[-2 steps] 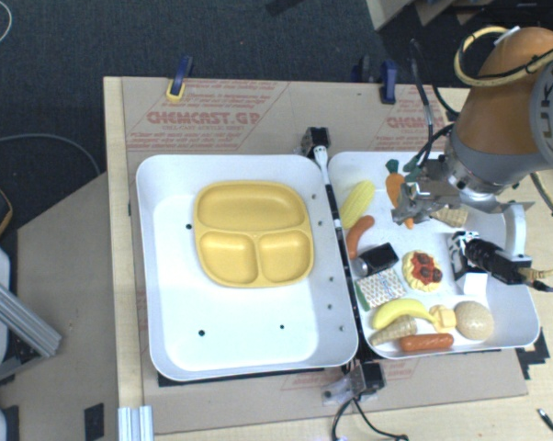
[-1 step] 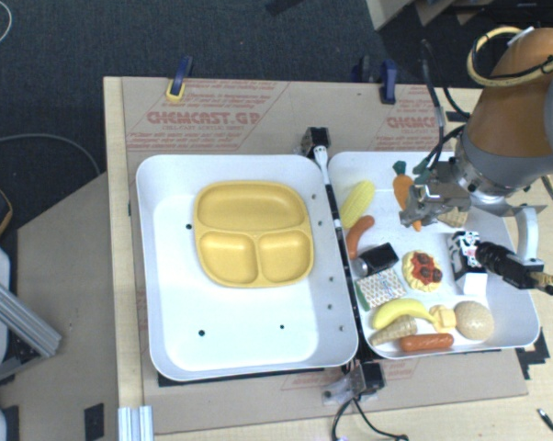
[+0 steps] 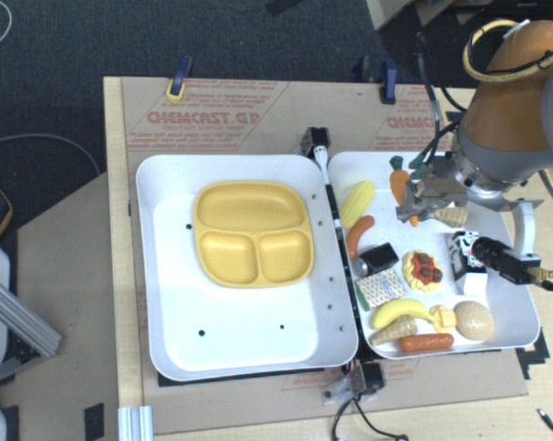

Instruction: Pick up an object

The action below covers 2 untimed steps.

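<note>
The right bin (image 3: 526, 324) holds several toy foods: a yellow corn cob (image 3: 356, 201), a red sausage (image 3: 358, 235), an orange carrot (image 3: 400, 184), a black block (image 3: 379, 257), a grey waffle (image 3: 380, 289), a small pizza (image 3: 422, 269), a banana (image 3: 401, 313), a second sausage (image 3: 425, 343) and a tan roll (image 3: 473, 321). My gripper (image 3: 422, 202) hangs low over the bin's far middle, right beside the carrot and next to a tan piece (image 3: 452, 216). The wrist hides what is under it.
The left bin (image 3: 166, 292) holds a yellow three-compartment tray (image 3: 253, 231). A black-and-white toy (image 3: 465, 246) and a white block (image 3: 473, 283) lie at the right bin's right side. The arm's cables and grey body (image 3: 506, 127) overhang the far right corner.
</note>
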Each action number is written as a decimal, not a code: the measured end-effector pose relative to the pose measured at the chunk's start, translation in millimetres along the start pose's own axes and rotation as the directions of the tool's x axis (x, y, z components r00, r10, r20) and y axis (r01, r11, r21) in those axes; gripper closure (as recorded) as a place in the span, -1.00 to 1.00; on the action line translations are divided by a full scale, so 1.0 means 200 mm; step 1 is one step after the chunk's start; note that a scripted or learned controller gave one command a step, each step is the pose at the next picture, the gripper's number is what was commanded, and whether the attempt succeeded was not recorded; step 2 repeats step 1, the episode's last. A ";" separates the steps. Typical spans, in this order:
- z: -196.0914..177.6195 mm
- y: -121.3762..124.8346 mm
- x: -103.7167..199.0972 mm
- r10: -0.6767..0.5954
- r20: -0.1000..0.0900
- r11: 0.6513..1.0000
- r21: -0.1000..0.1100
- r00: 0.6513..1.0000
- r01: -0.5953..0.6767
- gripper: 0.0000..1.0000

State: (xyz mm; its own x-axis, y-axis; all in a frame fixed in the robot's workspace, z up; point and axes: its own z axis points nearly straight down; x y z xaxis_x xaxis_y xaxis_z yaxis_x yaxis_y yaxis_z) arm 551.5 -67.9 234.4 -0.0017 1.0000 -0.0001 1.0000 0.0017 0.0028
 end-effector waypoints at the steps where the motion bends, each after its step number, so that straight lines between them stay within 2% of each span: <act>1: 0.10 0.03 0.01 0.000 0.000 1.000 0.006 1.000 0.000 1.00; 2: 0.10 0.03 0.01 0.000 0.000 1.000 0.006 1.000 0.000 1.00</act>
